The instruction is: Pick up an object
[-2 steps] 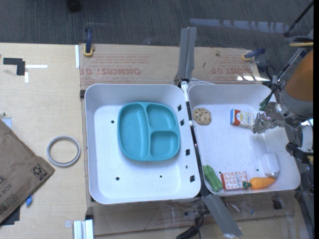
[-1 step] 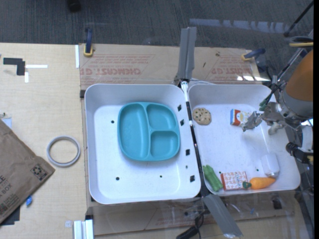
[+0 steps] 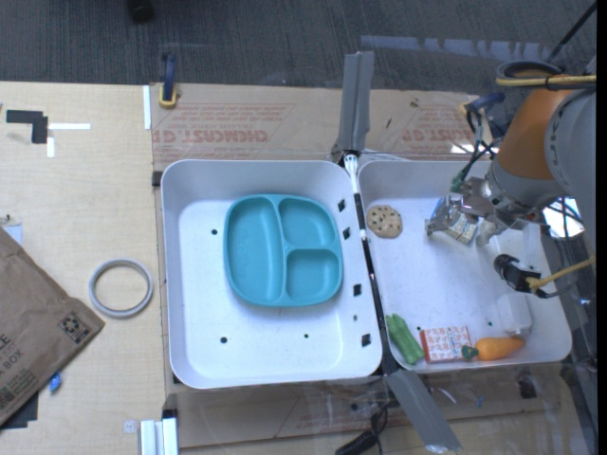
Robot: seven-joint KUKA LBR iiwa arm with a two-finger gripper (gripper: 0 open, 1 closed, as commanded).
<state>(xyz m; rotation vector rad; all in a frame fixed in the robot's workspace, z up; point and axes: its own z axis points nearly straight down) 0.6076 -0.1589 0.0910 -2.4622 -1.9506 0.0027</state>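
Observation:
In the right bin (image 3: 455, 282) lie a round cookie (image 3: 384, 220) near the back left, a green pickle-like piece (image 3: 404, 338) at the front left, a red and white packet (image 3: 445, 343) beside it, and an orange carrot (image 3: 497, 348) at the front right. My gripper (image 3: 452, 223) hangs over the back right of that bin, to the right of the cookie, with the orange-banded wrist (image 3: 531, 140) above it. Metallic parts at its tip hide the fingers.
The left bin (image 3: 190, 282) holds a teal divided plate (image 3: 284, 250). A roll of tape (image 3: 121, 286) and a cardboard box (image 3: 33, 325) lie on the bench at the left. A black cable end (image 3: 512, 271) hangs over the right bin.

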